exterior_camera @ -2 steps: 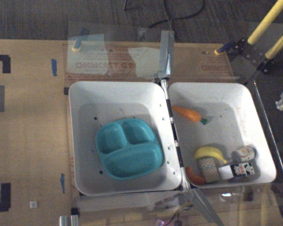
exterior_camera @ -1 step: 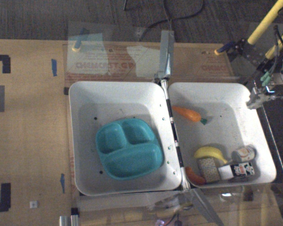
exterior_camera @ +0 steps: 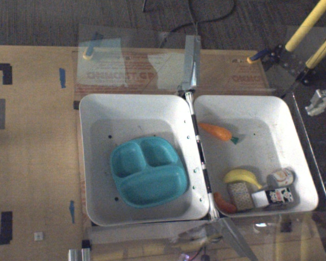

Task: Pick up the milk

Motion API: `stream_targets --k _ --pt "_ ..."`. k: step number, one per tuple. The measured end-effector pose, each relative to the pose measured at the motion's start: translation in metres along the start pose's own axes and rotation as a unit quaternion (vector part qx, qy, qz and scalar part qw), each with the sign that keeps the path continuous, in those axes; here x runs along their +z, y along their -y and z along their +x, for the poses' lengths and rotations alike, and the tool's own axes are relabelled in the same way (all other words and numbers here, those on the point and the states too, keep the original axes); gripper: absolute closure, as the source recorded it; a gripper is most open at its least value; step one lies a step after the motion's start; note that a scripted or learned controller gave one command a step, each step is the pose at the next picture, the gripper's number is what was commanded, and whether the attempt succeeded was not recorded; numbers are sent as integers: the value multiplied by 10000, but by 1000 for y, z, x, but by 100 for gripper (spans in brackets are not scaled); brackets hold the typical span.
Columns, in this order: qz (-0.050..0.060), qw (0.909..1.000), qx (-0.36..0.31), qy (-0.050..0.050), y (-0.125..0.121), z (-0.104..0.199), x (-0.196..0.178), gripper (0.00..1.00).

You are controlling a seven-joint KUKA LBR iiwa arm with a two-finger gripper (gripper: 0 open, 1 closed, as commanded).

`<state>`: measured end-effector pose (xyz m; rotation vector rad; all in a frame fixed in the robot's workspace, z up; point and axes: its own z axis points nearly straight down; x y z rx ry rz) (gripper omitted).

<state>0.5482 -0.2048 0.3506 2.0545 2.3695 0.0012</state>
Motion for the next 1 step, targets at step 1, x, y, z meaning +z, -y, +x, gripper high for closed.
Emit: stream_targets --k 1 --pt "4 9999 122 -1 69 -9 -74 100"
